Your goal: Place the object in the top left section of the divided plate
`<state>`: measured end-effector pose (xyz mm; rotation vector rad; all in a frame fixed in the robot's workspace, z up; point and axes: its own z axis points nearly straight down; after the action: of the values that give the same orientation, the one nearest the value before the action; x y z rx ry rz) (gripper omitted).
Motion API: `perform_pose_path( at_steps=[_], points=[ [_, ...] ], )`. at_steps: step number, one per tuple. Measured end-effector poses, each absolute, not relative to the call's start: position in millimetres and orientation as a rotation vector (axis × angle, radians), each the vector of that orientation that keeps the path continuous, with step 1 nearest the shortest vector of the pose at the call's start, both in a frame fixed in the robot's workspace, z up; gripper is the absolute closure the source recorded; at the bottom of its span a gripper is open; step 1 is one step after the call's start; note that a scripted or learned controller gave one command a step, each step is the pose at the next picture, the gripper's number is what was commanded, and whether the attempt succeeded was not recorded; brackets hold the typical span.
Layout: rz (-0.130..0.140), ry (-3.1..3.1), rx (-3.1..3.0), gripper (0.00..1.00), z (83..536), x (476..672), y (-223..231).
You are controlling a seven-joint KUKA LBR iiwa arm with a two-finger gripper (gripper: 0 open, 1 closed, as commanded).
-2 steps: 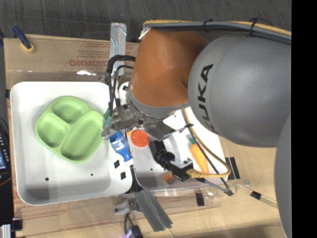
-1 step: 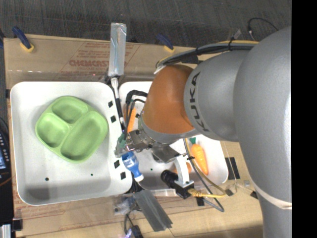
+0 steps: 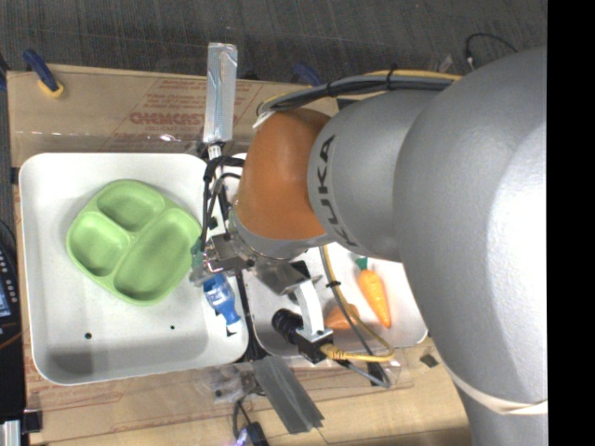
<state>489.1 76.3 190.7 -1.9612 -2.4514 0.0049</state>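
While the grey arm [image 3: 446, 184] with its orange band [image 3: 279, 179] reaches in from the right and covers most of the right-hand bin [image 3: 409, 328], its wrist hangs over the divider where the two white bins meet. What looks like the gripper [image 3: 216, 282] sits at the low end of that wrist, right at the inner wall of the left bin [image 3: 56, 342], wrapped in cables. A small blue thing [image 3: 221, 303] shows just below it; whether this is a held object or part of the tool cannot be told, and the tool's grasping state cannot be read either.

Just to the gripper's left, in the left bin, lies the green divided plate [image 3: 135, 240]. It has three wells: two smaller ones on its far side from the gripper and one long well nearest the gripper. The plate's long axis runs at a slant, from upper left to lower right. The top left section [image 3: 130, 203] is the upper small well, up and to the left of the gripper, beyond the long well.

To the gripper's right, partly under the arm, an orange carrot [image 3: 375, 297] lies in the right bin, its long axis running roughly up and down.

Judged from this, the coming move is a short travel leftward and slightly up, past the near long well.
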Motion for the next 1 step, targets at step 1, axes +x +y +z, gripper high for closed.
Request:
perform_pose_path(
  at_steps=[1],
  points=[
    [0.002, -2.463, -1.948, 1.0, 252.3, 536.2, 117.9]
  ],
)
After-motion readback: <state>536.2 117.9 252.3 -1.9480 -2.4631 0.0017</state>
